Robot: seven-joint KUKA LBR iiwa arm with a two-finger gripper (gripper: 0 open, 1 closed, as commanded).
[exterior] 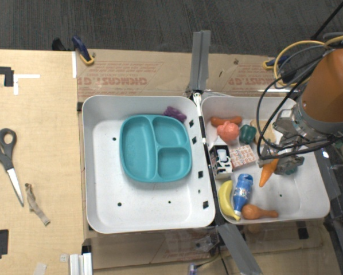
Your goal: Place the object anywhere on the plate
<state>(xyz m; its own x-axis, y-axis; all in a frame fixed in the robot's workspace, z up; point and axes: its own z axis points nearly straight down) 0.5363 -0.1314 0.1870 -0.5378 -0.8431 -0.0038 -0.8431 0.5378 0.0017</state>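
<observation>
Teal three-compartment plate (156, 148) flat in left bin. Orange carrot (267, 172) tilted in right bin, upper end beneath tool.

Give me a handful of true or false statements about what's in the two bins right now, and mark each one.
1. The teal plate lies in the left bin. True.
2. A banana sits on the plate. False: the banana lies in the right bin, beside the blue bottle.
3. The purple item rests behind the plate, off it. True.
4. The scissors lie inside the left bin. False: the scissors lie on the bench, left of both bins.
5. The tool is over the right bin, near the carrot. True.
</observation>
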